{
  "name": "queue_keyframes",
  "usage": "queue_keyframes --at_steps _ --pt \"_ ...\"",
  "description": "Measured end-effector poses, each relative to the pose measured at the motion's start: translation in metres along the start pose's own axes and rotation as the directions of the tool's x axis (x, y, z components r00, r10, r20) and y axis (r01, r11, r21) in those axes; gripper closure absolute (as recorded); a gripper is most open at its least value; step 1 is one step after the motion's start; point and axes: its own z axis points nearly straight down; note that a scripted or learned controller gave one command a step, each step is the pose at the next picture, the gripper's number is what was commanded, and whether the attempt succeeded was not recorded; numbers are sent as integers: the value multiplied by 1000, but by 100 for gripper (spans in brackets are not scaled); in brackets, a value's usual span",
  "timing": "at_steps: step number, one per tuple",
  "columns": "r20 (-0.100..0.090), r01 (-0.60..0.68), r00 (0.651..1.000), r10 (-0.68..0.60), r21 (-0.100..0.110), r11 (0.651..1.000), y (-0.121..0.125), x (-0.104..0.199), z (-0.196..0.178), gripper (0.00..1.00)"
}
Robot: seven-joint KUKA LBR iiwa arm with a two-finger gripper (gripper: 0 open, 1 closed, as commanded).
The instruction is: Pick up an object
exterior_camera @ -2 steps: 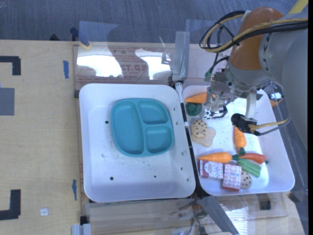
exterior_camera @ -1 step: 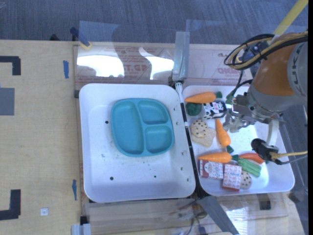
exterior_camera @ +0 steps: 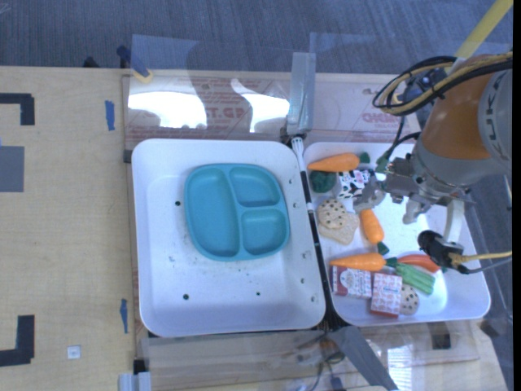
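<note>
My gripper (exterior_camera: 392, 204) hangs over the middle of the right bin (exterior_camera: 472, 300), below the arm's orange band. Its two grey fingers (exterior_camera: 370, 198) stand apart, open, with only white bin floor showing between them. A small orange carrot (exterior_camera: 372, 225) lies just below the left finger, apart from it. Nearby lie a speckled cookie (exterior_camera: 331, 213), a black-and-white patterned piece (exterior_camera: 352, 184) and a long carrot (exterior_camera: 334, 163) at the bin's far edge. The wrist hides part of the bin's right side.
Along the right bin's near side lie a carrot with green leaves (exterior_camera: 358, 261), a red and green vegetable (exterior_camera: 415, 272) and two red cartons (exterior_camera: 352, 282). A blue divided plate (exterior_camera: 238, 212) sits in the left bin (exterior_camera: 163, 300). Cables loop above the wrist.
</note>
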Motion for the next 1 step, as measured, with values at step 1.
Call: queue_keyframes --at_steps 1 --pt "0 66 998 -66 -5 998 51 -11 83 0"
